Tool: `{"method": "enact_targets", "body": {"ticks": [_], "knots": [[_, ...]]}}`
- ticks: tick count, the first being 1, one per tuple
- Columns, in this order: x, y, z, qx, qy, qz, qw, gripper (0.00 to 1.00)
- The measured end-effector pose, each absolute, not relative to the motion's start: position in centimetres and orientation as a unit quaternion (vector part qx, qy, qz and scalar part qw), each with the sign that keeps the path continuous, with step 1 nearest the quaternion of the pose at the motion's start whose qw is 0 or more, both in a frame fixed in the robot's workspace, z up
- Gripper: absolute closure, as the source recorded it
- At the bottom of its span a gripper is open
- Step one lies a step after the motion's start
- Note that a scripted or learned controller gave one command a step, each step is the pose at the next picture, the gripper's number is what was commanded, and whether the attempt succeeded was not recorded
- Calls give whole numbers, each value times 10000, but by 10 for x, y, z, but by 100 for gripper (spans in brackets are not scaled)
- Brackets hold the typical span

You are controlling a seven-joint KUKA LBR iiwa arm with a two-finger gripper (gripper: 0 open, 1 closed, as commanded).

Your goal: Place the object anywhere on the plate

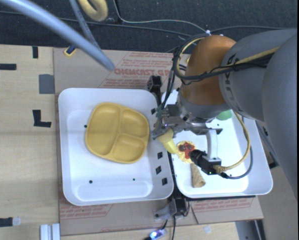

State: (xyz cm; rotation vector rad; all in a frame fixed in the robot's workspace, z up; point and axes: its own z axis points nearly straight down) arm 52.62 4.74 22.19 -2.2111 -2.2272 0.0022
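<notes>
A yellow three-compartment plate (117,132) lies in the left white bin (74,159) with nothing on it. My gripper (162,129) hangs low over the seam between the two bins, just right of the plate's edge. A small yellow object (167,143) shows right beneath it at the left rim of the right bin; I cannot tell whether it is held or just lying there. The arm's orange band (209,64) and grey body cover most of the right bin.
In the right bin (254,179) lie a red-and-yellow item (185,149), a tan cone-like piece (197,176) and a green object (224,116) partly hidden by the arm. A black connector and cable (209,165) loop over that bin. Grey rods cross the upper left.
</notes>
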Motion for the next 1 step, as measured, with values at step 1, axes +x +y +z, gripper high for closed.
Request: {"method": "enact_targets", "body": {"ticks": [1], "knots": [[490,97,218,-7049,-7093,16,21,100]]}}
